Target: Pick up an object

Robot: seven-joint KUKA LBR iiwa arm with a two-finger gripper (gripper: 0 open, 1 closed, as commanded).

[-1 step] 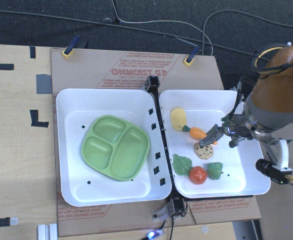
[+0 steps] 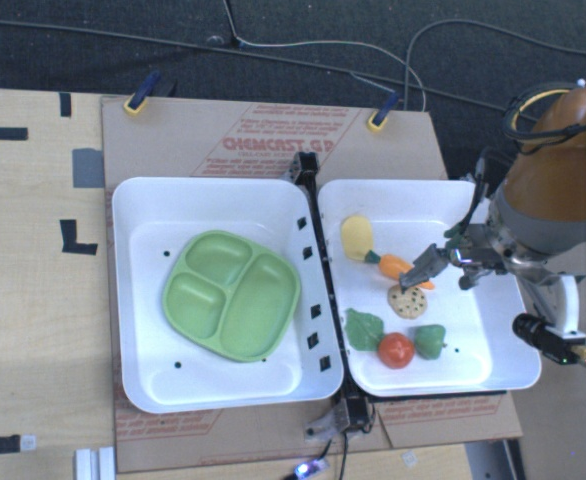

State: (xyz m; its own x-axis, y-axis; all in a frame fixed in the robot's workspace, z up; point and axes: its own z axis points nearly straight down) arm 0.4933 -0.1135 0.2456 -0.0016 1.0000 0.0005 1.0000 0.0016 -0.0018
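The hand [image 2: 425, 266] hangs low over the right bin [image 2: 473, 368], its dark fingers [image 2: 420, 270] spread apart and gripping nothing, just above the orange carrot [image 2: 398, 265] and the speckled cookie [image 2: 408, 301]. Both look like small, light, rigid plastic toys, probably smooth and apt to slip. The carrot, nearest the hand, seems best pinched across its narrow body at mid-length; the flat cookie offers only thin edges. Further out lie a yellow piece [image 2: 357, 237], a red tomato [image 2: 396, 349] between two green pieces, and in the left bin [image 2: 133, 368] a green divided plate [image 2: 232, 294].
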